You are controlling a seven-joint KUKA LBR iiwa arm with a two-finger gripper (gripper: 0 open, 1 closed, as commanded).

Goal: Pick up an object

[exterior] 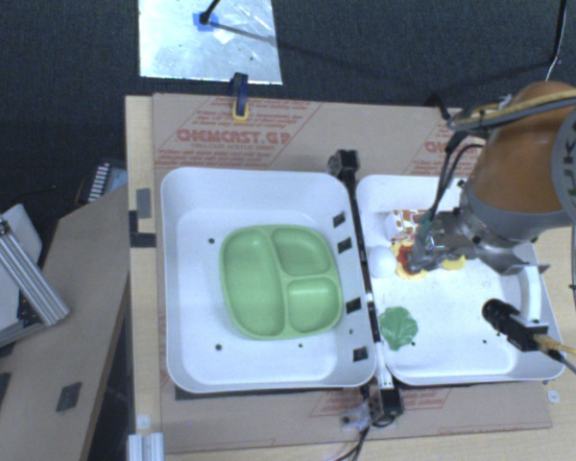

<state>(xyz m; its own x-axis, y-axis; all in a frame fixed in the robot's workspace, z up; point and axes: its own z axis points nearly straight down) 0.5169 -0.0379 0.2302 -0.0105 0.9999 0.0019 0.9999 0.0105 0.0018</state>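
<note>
The gripper (424, 250) sits low in the R bin (461, 358), in its upper-left part. The arm (533, 176) comes in from the view's right, w/ the orange band above the wrist. Claw state: can't tell, since the tip is blurred and merges w/ the clutter under it.

Right at the tip lies a small red-and-yellow item (406, 260). It is touching or just below the gripper, but whether it is pinched can't be made out. Just beside it, towards the view's right, is a yellow bit (453, 263). A white-and-orange item (403, 221) lies just above the tip, nearer the bin's far wall. A green lump (398, 327) lies apart from these, lower down, close to the bin's left wall.

The L bin (192, 315) holds a pale green divided plate (274, 281). It lies flat at approx the centre, turned a little askew, w/ three compartments: one long, two smaller.

Black clips (347, 247) run along the seam between the bins. Both bins rest on a cardboard sheet (298, 128) w/ red print, and a yellow clamp (240, 107) sits at its far edge. Beyond that, on the dark floor, lies a shiny metal sheet (173, 46) w/ a bit of blue tape (204, 20).
</note>
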